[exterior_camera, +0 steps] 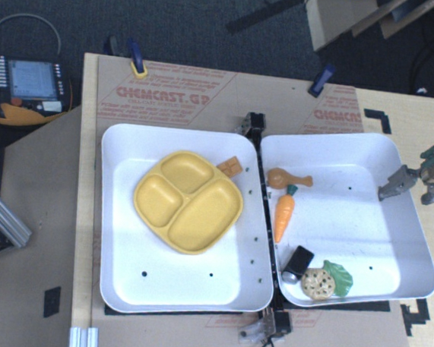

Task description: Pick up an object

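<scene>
Left white plastic bin [121, 221]: yellow three-compartment plastic plate [188, 201] near its middle, small brown block [231, 166] touching the plate's upper right rim, close to the bin's top right corner.

Right white plastic bin [392, 258]: all candidates hug its left wall. Tan toy chicken drumstick [287, 179] nearest the top, long axis running left-right. Just below it, orange toy carrot with green top [284, 213], long axis up-down along the wall, green end up. Bottom left corner: small black rectangular block [298, 260], round speckled cookie [315, 283], green leafy toy piece [340, 277], the cookie touching or overlapping the leaf; a greyish bit sits under the black block, too small to tell.

Two-finger grey gripper [408, 186] is at the right bin's upper right wall, over the rim. Whether it is released or clenched, cannot tell; nothing visible in it.

Key relation: every pickable thing lies well apart from the gripper, to its left across the bin floor. Drumstick is roughly level with it; carrot and the corner cluster are left and lower. Judgement: pick not yet begun.
</scene>
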Robot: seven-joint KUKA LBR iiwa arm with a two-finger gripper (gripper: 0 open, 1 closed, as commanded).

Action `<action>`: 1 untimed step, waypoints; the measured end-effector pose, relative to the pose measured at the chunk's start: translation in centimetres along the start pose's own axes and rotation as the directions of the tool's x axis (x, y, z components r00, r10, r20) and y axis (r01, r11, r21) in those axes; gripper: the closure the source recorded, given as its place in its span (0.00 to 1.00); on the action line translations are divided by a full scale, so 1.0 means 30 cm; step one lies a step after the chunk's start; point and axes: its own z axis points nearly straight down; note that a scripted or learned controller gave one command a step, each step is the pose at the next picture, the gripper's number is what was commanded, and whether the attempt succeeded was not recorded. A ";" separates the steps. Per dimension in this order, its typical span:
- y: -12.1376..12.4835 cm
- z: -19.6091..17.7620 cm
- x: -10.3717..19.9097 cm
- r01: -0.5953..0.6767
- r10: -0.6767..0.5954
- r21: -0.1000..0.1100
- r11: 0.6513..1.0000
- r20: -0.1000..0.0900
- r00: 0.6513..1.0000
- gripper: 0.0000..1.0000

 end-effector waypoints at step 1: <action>0.007 -0.021 0.002 0.004 -0.004 -0.012 1.000 0.003 1.000 0.00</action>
